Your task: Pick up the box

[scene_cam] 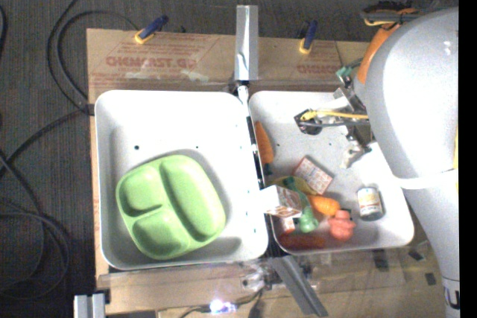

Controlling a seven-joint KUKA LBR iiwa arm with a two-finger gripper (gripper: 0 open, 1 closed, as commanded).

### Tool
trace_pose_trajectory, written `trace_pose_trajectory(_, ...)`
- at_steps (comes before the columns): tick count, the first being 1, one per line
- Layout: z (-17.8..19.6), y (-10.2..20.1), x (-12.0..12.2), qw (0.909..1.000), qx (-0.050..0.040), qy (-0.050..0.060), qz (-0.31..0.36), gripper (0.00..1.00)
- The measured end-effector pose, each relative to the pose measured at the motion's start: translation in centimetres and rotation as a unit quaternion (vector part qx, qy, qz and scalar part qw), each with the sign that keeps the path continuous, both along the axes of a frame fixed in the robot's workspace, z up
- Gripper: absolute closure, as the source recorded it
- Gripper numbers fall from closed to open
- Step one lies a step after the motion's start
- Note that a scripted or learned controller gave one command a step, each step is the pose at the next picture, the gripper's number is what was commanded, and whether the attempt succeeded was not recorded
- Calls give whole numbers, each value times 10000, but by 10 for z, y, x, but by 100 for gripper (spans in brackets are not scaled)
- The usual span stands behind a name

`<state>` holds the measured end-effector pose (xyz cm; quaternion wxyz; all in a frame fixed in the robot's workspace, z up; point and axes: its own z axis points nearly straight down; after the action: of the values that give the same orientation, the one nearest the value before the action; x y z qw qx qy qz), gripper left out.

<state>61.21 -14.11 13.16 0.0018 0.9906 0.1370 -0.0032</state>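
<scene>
Overhead, a cardboard-covered tabletop carries two shallow white bins side by side, with a blue-and-yellow clamp on the cardboard at its 12 o'clock edge.

The left bin holds a lime green divided plate, which sits toward the bin's 6 o'clock side.

The right bin holds the box, a small flat printed carton lying near the bin's middle. It is turned like a diamond. Its long axis runs on a slant from about 10 o'clock to about 4 o'clock, and its broad printed face is up. Nothing rests on top of it.

At the box's 9 o'clock, along the bin's left wall, lies an orange carrot, pointing roughly from 12 to 6 o'clock. At the box's 6 o'clock is a crowded heap of toy food in orange, pink, green and red, with a second small printed packet at its 9 o'clock end. The heap reaches close to the box's lower corner. A small round jar stands at the box's 4 o'clock, apart from it.

The grey arm with its orange band enters from 3 o'clock and covers the bin's right side. The gripper hangs over the bin at the box's 2 o'clock, near it but not touching. Whether the gripper is open or closed cannot be told from this angle, and nothing is seen held in it.
</scene>
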Motion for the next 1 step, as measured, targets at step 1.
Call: trace_pose_trajectory(1,-40,24,-50,9997,1,-49,-254,0)
